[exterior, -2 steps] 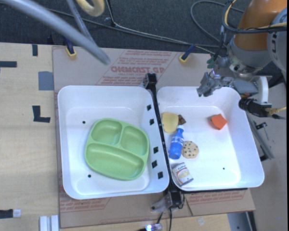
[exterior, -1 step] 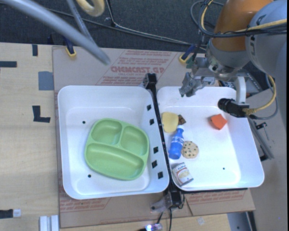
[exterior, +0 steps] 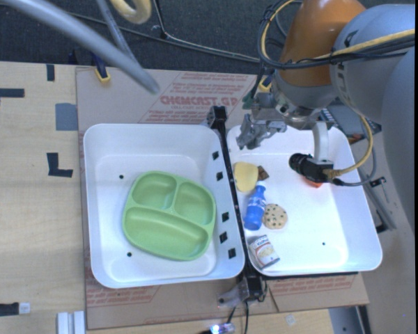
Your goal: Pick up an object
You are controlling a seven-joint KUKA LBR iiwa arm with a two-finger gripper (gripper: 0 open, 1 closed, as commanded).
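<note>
My gripper (exterior: 254,136) hangs over the far left corner of the right bin (exterior: 348,249). It is open, with nothing between its fingers. Just below it in the view lies a yellow wedge (exterior: 244,176) with a small brown piece (exterior: 263,173) beside it. Nearer the front are a blue bottle (exterior: 255,209), a round cookie (exterior: 274,218) and a small labelled can (exterior: 264,250). A small orange thing (exterior: 315,181) lies further right, partly hidden by the wrist hardware. A green divided plate (exterior: 170,215) lies in the left bin (exterior: 104,158).
The divider (exterior: 226,186) between the two bins runs right beside the wedge and the bottle. The arm's orange band (exterior: 320,26) and grey body cover the right bin's far right corner. Cardboard (exterior: 195,96) lies under both bins.
</note>
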